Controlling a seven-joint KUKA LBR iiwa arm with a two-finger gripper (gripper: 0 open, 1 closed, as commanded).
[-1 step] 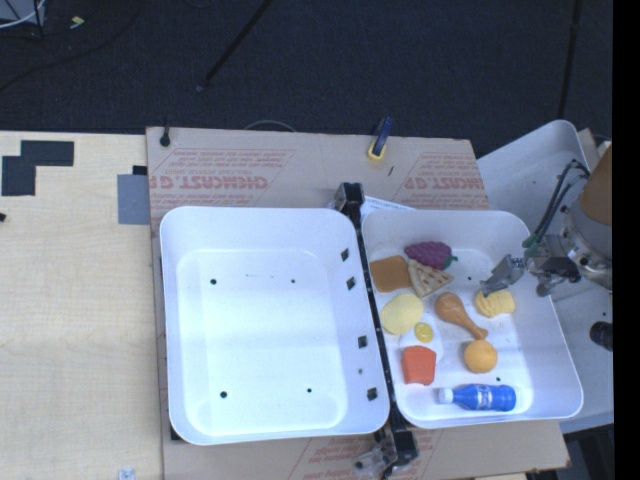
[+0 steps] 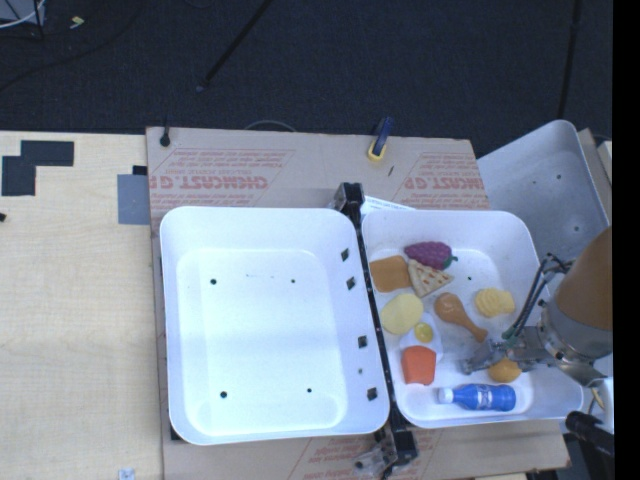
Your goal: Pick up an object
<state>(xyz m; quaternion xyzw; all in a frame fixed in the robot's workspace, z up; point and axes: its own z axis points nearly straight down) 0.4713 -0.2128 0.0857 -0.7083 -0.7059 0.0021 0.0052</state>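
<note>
Clamp (image 2: 380,140) on cardboard sheet (image 2: 300,173); dark carpet (image 2: 300,48).

overhead, slanted, over both bins (image 2: 262,230)

Looks like a robotics lab: twin white bins (image 2: 262,230) clamped on a cardboard sheet (image 2: 300,173), wooden bench (image 2: 70,308), cables (image 2: 235,28) trailing behind.

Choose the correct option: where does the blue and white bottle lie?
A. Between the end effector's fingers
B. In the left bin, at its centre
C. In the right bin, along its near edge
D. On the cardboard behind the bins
C: the bottle lies on its side along the near edge of the right bin, below the orange block.
</note>
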